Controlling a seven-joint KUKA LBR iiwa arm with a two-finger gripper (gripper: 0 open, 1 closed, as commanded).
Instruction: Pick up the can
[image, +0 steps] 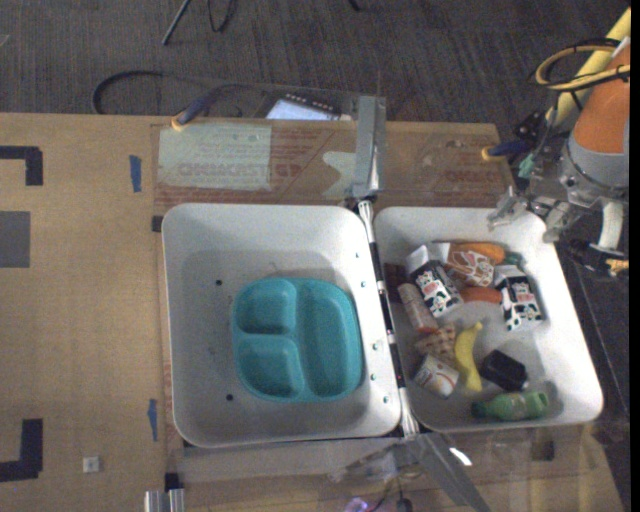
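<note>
Can (413, 305) lies across the right bin (568, 352) by its left wall, long axis roughly along that wall, lower-left of the gripper (523, 220), which hangs spread and empty

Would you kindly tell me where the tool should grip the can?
Across its mid-body, from straight above: the can appears to lie on its side along the right bin's left wall, with a cow-print carton close beside it, so side approaches look blocked.
</note>
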